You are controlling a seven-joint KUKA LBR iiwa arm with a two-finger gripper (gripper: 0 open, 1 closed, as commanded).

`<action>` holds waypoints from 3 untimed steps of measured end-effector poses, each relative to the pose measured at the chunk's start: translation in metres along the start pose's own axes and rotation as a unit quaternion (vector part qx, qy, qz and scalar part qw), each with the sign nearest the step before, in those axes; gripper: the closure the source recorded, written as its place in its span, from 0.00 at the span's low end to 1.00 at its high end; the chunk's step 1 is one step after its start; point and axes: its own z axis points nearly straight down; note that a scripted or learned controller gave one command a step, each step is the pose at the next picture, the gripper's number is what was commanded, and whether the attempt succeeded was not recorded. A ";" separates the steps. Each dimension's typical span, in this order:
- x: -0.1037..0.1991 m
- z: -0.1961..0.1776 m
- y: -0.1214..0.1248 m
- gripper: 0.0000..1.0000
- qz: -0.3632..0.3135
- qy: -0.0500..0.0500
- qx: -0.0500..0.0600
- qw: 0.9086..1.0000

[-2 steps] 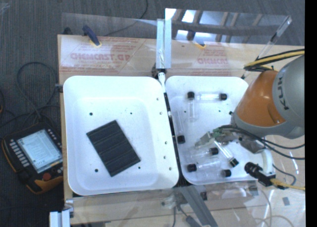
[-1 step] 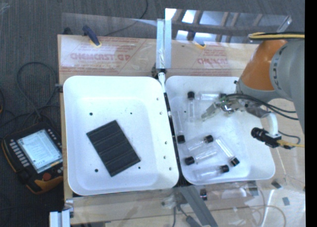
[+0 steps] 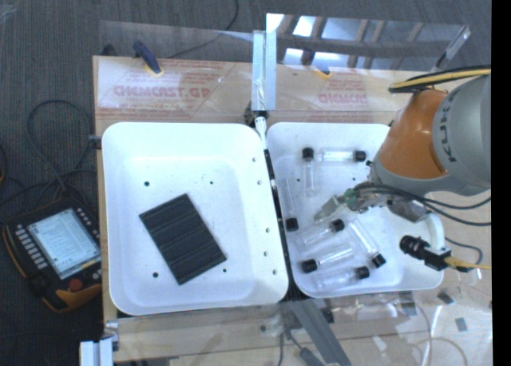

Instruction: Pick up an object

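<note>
Gripper [image 3: 331, 210] low in right bin [image 3: 399, 276] among clear capped tubes [image 3: 327, 260]; grip state cannot be told; black ridged pad [image 3: 182, 238] in left bin [image 3: 128, 157]

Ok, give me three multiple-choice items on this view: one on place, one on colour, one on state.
1. Where does the dark ribbed slab lie?
A. left bin
B. right bin
C. bare bench

2. What colour are the caps on the clear tubes?
A. red
B. black
C. white

3. How do the tubes rest?
A. standing upright
B. lying flat
C. stacked in a rack

Answers:
1 A, it sits on the floor of the left bin.
2 B, each tube ends in a black cap.
3 B, they lie scattered on their sides in the right bin, below the end effector.
</note>
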 end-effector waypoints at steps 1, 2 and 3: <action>0.000 -0.007 0.002 1.00 0.000 0.002 0.000 1.000; 0.000 -0.007 0.002 0.00 0.000 0.002 0.000 1.000; 0.011 -0.004 -0.030 0.00 -0.040 -0.003 -0.006 0.999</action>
